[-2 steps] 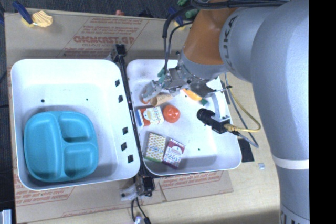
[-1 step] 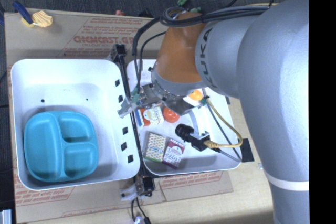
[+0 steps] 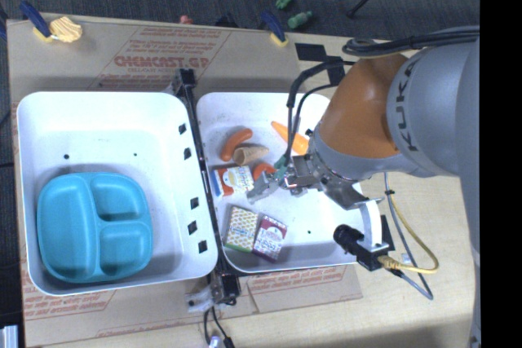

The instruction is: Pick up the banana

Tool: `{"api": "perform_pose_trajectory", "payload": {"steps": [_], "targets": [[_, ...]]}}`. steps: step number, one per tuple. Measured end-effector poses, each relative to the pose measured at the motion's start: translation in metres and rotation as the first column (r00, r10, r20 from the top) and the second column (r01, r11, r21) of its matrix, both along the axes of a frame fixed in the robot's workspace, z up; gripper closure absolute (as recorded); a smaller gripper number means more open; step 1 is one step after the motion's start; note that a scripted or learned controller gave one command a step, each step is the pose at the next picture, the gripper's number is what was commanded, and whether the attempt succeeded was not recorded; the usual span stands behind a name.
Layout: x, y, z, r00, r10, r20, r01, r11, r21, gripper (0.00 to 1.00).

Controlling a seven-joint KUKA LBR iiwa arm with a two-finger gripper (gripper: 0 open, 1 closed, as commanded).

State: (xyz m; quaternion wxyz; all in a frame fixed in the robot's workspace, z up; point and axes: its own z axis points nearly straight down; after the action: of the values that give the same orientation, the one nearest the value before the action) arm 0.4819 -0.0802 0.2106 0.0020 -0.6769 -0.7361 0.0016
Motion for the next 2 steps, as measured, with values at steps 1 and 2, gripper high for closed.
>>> {"api": "perform_pose_trajectory", "payload": {"steps": [1,2], "targets": [[-0.006,0.082,-0.019,0.996,0.090,0.001,-0.090,0.996,0.000,0.00],[0.026,0.212,0.032,0.997,-0.075,0.001,0.075,0.997,0.000,0.00]]}}
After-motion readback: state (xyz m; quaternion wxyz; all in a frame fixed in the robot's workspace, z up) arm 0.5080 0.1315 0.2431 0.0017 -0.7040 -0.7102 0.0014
